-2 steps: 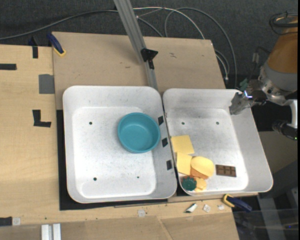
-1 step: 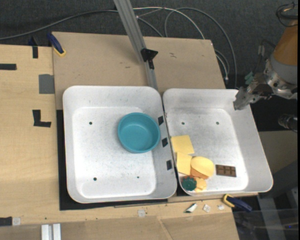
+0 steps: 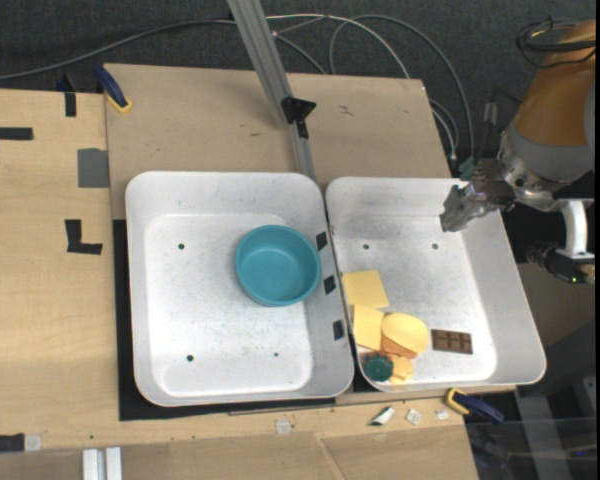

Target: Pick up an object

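My gripper (image 3: 458,214) hangs over the upper right part of the right bin (image 3: 480,268), near its far right rim, with nothing seen in it. At the bin's lower left lies a cluster: a pale yellow square piece (image 3: 365,290), a yellow-orange round object (image 3: 405,334), a second yellow piece (image 3: 367,325) and a small teal object (image 3: 379,368). A small brown chocolate-like bar (image 3: 451,342) lies to the right of the cluster. The gripper is well above and right of all of these.
A teal bowl (image 3: 276,264) sits in the left bin (image 3: 170,298), close to the divider. A grey metal pole (image 3: 270,63) slants down to the bins' far edge. Cables run behind the bench. Small clips lie by the front edge.
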Robot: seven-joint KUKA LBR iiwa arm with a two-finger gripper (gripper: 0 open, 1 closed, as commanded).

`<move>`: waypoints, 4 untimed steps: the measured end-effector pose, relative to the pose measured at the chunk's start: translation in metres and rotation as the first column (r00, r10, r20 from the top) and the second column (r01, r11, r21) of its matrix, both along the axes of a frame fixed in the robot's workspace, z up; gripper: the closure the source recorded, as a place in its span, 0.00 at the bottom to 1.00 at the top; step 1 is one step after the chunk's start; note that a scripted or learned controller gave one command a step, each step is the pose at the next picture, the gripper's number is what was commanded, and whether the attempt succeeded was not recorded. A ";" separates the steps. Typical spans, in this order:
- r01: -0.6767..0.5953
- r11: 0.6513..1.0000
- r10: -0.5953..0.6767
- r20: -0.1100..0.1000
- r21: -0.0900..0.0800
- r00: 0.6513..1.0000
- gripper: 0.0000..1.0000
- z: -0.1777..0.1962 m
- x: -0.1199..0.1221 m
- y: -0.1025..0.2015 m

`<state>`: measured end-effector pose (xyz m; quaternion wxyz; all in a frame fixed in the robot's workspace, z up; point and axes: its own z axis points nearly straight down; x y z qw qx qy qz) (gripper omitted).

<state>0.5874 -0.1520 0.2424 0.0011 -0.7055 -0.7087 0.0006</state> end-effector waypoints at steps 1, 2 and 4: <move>-0.001 1.000 0.001 -0.001 0.001 1.000 1.00 -0.013 -0.015 0.054; -0.004 1.000 0.004 0.001 0.002 1.000 1.00 -0.007 -0.026 0.115; -0.003 1.000 0.003 -0.002 0.001 1.000 1.00 -0.019 -0.060 0.231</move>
